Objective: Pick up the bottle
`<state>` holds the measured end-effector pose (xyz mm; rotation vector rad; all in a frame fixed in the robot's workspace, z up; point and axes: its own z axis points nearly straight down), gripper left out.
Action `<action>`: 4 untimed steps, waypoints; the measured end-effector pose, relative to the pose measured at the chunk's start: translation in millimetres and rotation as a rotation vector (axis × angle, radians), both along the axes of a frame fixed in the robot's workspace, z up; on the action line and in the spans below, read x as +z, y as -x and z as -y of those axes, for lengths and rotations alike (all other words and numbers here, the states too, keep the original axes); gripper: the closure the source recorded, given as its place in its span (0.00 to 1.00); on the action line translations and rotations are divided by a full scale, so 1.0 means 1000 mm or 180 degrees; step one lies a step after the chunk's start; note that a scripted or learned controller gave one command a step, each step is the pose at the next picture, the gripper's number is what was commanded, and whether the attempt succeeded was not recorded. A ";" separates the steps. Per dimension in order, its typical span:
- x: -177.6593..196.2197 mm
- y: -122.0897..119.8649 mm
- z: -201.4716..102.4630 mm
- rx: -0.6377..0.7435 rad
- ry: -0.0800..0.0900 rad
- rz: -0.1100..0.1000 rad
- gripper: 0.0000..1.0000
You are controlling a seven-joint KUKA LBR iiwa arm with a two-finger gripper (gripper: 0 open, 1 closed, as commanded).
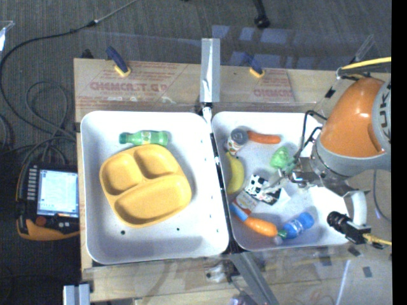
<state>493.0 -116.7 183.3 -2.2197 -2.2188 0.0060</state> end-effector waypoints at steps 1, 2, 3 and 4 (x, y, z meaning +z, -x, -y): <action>-0.044 -0.090 0.064 0.0416 0.0001 0.0007 0.00; -0.094 -0.120 0.049 0.0445 0.0019 0.0045 0.00; -0.083 -0.121 0.047 0.0444 0.0011 0.0063 1.00; 0.051 -0.145 0.005 0.1272 0.0005 0.0016 1.00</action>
